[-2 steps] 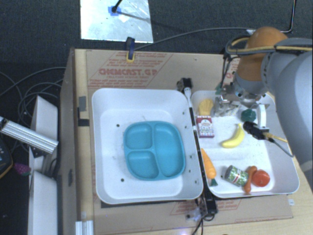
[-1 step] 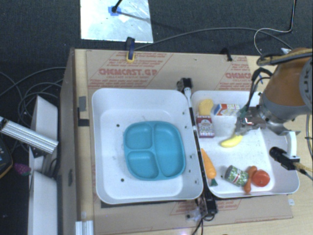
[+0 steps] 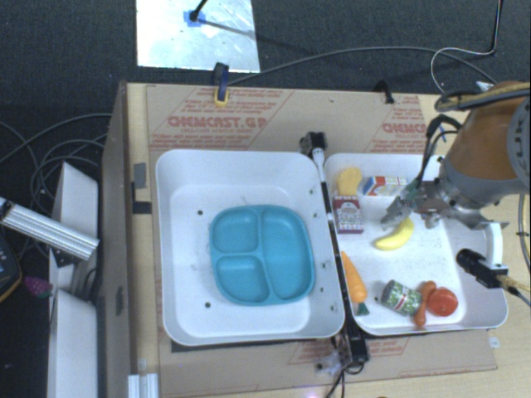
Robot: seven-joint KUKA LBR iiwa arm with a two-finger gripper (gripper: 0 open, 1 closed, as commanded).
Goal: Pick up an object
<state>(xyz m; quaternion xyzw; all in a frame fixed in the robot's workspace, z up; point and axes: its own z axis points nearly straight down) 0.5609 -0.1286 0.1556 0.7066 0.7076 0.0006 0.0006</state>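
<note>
The arm reaches in from the right over the right-hand bin point(image 3: 498, 309), and its claw point(image 3: 406, 210) hangs low just above the upper end of the banana point(image 3: 395, 235). The claw looks spread fairly wide, its dark prongs splayed to either side, and nothing sits between them, so I'd say the robot is at the approach stage: lined up over something, not yet gripping.

The banana lies near the middle of that bin, tilted, with its upper tip right under the claw. Close by are a small red-and-white carton point(image 3: 348, 215) to its left, a yellow piece point(image 3: 349, 180) and a flat red-and-white box point(image 3: 384, 186) toward the back wall. Nearer the front lie a carrot point(image 3: 355, 280), a green can point(image 3: 401, 298) on its side and a tomato point(image 3: 443, 302). The left bin point(image 3: 178, 181) carries a blue divided tray point(image 3: 260, 252).

The next move, as I judge it, calls for a short drop so the prongs straddle the banana across its narrow width, then a firm close before lifting. The curved, smooth skin could slip out sideways if the claw lands on the tip rather than the body.
</note>
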